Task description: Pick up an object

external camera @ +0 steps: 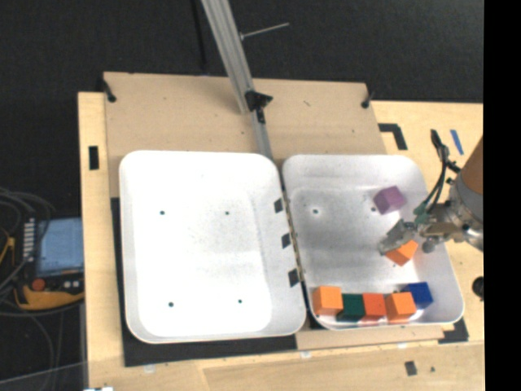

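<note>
From my station I see the arm (pixel 470 187) reaching in from the right over the right bin (pixel 342 169). Its gripper (pixel 404 241) sits low over the right half of that bin, and an orange block (pixel 401 254) shows tilted between the fingers (pixel 394 238), so I read the tool as clenched on that block. The block looks lifted a little off the bin floor, though I cannot be sure of that from this slant.

A purple block (pixel 388 199) lies on the bin floor just up and left of the gripper, apart from it. Along the bin's near wall a row of blocks stands close together: an orange one (pixel 329 299) at the left, then a green one (pixel 352 305), another orange (pixel 374 305), a third orange (pixel 400 305), and a blue one (pixel 419 293) at the right end, set slightly back.

The left bin (pixel 146 218) lies beside the right one, their edges touching at the middle. A metal rail (pixel 232 47) slants down from the top toward the seam between the bins.
</note>
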Motion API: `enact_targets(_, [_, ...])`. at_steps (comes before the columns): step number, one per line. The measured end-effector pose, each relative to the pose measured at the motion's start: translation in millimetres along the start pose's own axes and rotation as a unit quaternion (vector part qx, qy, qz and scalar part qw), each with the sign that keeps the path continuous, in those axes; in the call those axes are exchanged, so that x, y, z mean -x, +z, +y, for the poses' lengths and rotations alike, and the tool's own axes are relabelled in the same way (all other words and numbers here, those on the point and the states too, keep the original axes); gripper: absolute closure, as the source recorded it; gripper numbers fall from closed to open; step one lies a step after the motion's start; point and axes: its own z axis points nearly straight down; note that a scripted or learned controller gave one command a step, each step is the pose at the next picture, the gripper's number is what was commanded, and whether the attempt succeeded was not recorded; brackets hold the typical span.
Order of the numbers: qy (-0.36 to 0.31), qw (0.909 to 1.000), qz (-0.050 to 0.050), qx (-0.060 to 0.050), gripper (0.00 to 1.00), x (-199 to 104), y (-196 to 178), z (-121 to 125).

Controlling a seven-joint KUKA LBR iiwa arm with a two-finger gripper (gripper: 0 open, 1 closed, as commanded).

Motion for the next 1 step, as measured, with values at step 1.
enact_targets(1, [0.000, 1.0000, 0.000, -0.001, 0.00, 3.8, 63.2, -1.7])
